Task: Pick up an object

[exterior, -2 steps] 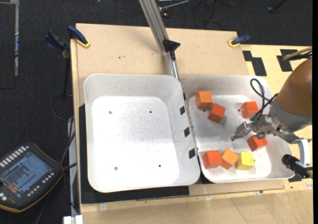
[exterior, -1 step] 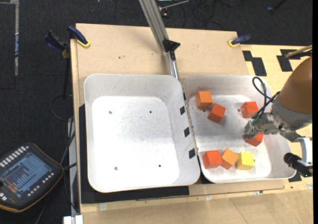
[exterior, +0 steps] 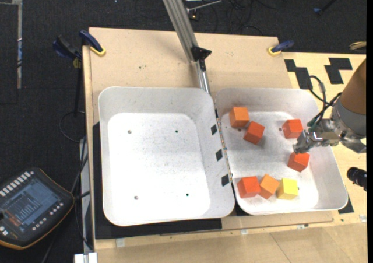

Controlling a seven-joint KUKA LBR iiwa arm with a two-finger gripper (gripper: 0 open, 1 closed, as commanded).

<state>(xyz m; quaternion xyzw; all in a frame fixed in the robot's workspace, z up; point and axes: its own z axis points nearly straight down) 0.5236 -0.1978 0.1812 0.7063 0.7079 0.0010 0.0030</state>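
The right bin (exterior: 326,189) holds several small cubes. An orange cube (exterior: 239,116) and a red cube (exterior: 254,132) lie near its back left. Another red cube (exterior: 292,128) sits toward the right. Along the front stand a red cube (exterior: 249,186), an orange cube (exterior: 269,186) and a yellow cube (exterior: 289,188) in a row. My gripper (exterior: 303,146) reaches in from the right and hangs right over a red cube (exterior: 298,162), its tip at that cube's top edge. Whether it touches the cube is not visible.
The left bin (exterior: 151,162) lies beside the right one, their rims meeting at the middle. A metal pole (exterior: 178,14) slants down from the top to the bins' shared back edge. Blue-and-yellow clamps (exterior: 87,43) grip the board's back corners.
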